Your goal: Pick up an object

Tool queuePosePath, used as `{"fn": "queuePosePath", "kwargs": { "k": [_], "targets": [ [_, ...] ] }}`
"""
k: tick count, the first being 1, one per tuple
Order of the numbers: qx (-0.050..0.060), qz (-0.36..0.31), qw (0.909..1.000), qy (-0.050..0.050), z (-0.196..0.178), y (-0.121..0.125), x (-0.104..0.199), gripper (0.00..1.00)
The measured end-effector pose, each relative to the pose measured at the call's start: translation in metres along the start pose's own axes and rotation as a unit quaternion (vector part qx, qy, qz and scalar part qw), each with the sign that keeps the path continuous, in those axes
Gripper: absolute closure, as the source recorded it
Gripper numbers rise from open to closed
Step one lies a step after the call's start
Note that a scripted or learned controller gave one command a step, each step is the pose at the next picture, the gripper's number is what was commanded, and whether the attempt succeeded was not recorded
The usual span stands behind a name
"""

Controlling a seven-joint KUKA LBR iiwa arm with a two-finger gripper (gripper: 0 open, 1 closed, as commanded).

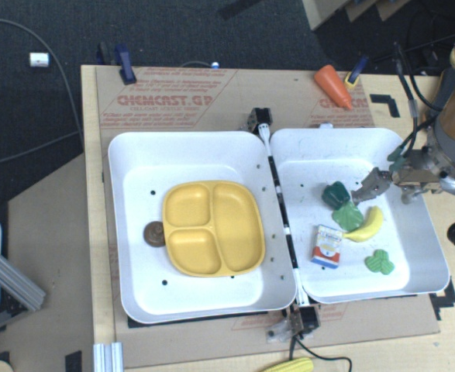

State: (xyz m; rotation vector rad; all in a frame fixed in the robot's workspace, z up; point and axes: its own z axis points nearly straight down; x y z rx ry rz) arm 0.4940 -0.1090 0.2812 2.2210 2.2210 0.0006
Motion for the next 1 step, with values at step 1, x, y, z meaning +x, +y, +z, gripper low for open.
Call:
{"fn": "queuePosePath", "kwargs": {
  "k": [1],
  "targets": [
    [0.002, 0.0, 1.0, 0.0, 0.1072, 0.0765, -0.0002, 0.0]
  ]
}}
